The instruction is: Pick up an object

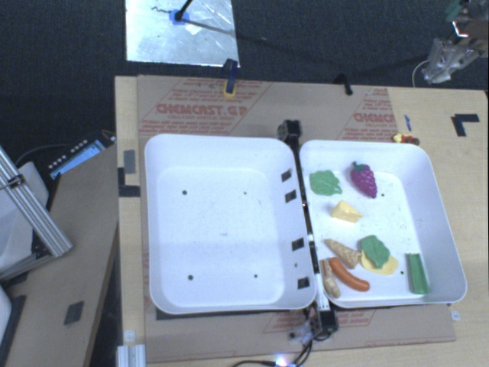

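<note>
The right bin (437, 197) holds several toy foods: a green lettuce leaf (325, 182), a purple grape bunch (364, 179), a yellow cheese wedge (345, 212), a tan pastry (343, 252), a green leaf on a yellow piece (376, 251), an orange sausage (351, 277), a tan stick (330, 279) and a green block (416, 272). My gripper (447, 58) hangs at the top right corner, beyond the bench's far edge and well away from both bins. Nothing shows in its grasp.
The left bin (160, 228) sits beside the right one, joined by a black hinge strip (299, 205). A foil sheet (179, 21) lies on the dark floor behind. A yellow clamp (229, 79) grips the board's far edge. A metal rail (30, 212) stands at left.
</note>
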Controlling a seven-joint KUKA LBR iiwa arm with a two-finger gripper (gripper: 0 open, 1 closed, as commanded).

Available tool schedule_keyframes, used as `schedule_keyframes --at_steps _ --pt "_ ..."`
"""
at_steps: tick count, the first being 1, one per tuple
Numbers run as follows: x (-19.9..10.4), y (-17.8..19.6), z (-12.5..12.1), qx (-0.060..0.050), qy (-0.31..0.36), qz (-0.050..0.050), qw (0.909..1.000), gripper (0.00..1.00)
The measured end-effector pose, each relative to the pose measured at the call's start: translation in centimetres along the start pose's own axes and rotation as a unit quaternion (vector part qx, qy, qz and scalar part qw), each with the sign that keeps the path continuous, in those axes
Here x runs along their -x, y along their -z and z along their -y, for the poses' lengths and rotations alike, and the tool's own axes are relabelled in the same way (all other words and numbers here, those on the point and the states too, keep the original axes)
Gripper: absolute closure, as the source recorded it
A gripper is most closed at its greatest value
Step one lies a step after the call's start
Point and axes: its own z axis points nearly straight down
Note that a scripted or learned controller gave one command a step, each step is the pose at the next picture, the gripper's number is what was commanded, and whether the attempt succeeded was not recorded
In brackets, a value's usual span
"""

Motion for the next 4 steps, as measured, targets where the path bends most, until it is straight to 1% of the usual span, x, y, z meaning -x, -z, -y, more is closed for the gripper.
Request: schedule_keyframes --at_steps 2,3,4 --pt "2.1 4.3 0.0 0.0 0.0 0.0 1.0 1.0" --pt "0.5 9.4 0.0 0.002 0.002 0.0 1.0 1.0" --pt "0.7 10.2 0.0 0.0 0.002 0.0 1.0 1.0"
